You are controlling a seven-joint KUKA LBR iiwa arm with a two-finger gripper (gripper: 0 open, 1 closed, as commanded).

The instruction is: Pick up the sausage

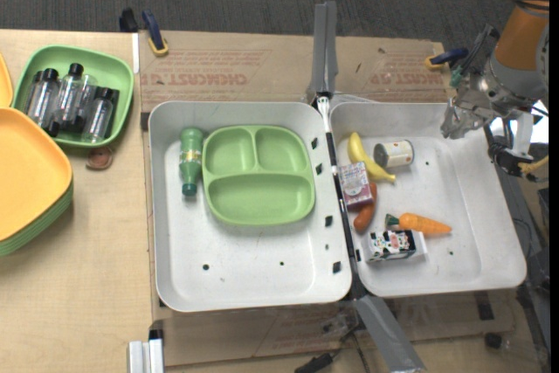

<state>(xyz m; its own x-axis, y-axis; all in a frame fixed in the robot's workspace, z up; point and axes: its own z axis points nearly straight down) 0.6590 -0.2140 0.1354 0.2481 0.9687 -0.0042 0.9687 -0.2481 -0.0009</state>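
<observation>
I'm hanging over the far right corner of the right bin, my jaws pointing down near its rim, and from this angle I cannot tell whether they are apart or together. Nothing is showing between them, so I'm carrying nothing.

The sausage is lying well apart from me, down at the left side of the same bin, hard against the divider between the two bins. It's the short reddish-brown piece, and a small red-and-white packet is lying over its upper end, so I'm seeing only the lower half. A banana is sitting just beyond the packet, a small tin can beside that, a carrot to the right, and a little printed box just below.

I'm judging this one as a light toy, probably smooth plastic, rounded and a bit slippery, firm enough not to squash. The place to take it looks like the exposed lower half, jaws closing across its narrow width. The wall on the left is leaving little room for a finger there, and the packet and box are crowding it, so I'm expecting a tight fit.

Over in the left bin, a green divided plate and a green bottle are lying out of my way.
</observation>
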